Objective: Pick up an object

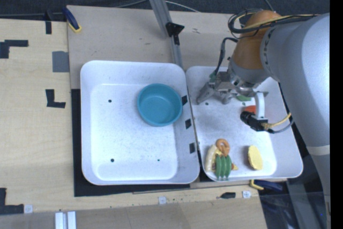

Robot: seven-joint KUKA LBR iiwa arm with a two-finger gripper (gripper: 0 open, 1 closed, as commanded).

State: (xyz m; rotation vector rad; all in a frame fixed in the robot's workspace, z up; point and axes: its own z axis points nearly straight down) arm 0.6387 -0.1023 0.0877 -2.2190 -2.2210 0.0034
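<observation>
From the fixed camera above the bench, two shallow white plastic bins sit side by side. The left bin (102, 131) holds a round blue plastic bowl (159, 104), upright, lying toward one o'clock of that bin's floor and well apart from everything else. The right bin (286, 166) carries the small things: toward six o'clock of its floor lies a cluster of toy food, a green piece with a yellow strip and a tan ring on top (221, 159), and just to its three o'clock side, apart from it, a flat yellow oval piece (255, 158). A slim grey metal pole (156, 2) slants down from twelve o'clock and ends at the seam between the bins. Black cables loop over the bench at the top.

The bins rest on a black mat over a pale wooden benchtop (32, 110) marked with black tape pieces and a grey patch; a dark carpeted floor shows along the top edge. A blue-and-yellow clamp grips the board's corner at eleven o'clock.

The grey arm with its orange band fills the right side, reaching down to the right bin's twelve o'clock end. The metal two-finger gripper (206, 95) points toward nine o'clock, low over the bin floor near the seam. Its fingers look spread a little, with nothing between them.
</observation>
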